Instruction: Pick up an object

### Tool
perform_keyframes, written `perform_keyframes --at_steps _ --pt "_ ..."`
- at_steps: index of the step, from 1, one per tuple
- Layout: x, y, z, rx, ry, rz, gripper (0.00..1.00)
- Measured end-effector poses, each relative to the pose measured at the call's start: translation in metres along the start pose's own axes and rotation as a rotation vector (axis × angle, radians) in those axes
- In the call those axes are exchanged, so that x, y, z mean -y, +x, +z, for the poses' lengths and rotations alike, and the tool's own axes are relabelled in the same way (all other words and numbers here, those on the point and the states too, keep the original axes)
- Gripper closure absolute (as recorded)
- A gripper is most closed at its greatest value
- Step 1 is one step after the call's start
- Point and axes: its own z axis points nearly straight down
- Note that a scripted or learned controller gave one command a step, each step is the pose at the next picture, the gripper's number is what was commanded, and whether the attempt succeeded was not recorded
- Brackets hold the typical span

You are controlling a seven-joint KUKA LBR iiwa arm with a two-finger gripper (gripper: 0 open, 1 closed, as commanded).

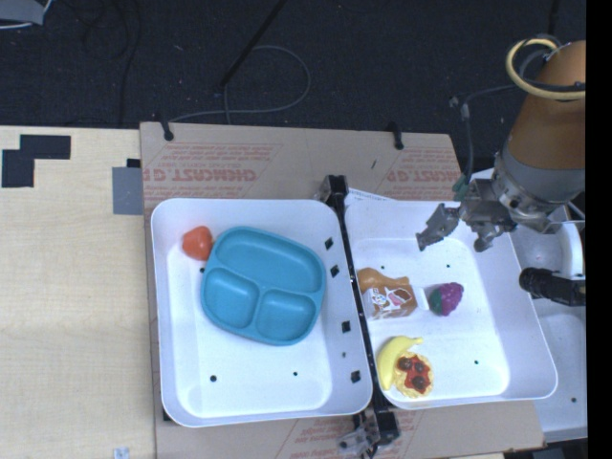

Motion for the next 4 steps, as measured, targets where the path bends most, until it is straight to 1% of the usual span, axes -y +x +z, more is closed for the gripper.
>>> perform_keyframes --at_steps 1,2,3,4 --pt "-0.002 0.0 -0.006 0.001 -0.011 -0.002 0.0" --pt "0.0 0.007 0.041 0.0 -0.006 0.001 0.0" --pt "-0.006 0.011 0.103 0.001 -0.006 -0.001 0.0" --pt "-0.007 0.015 0.147 0.0 -0.007 0.0 0.0"
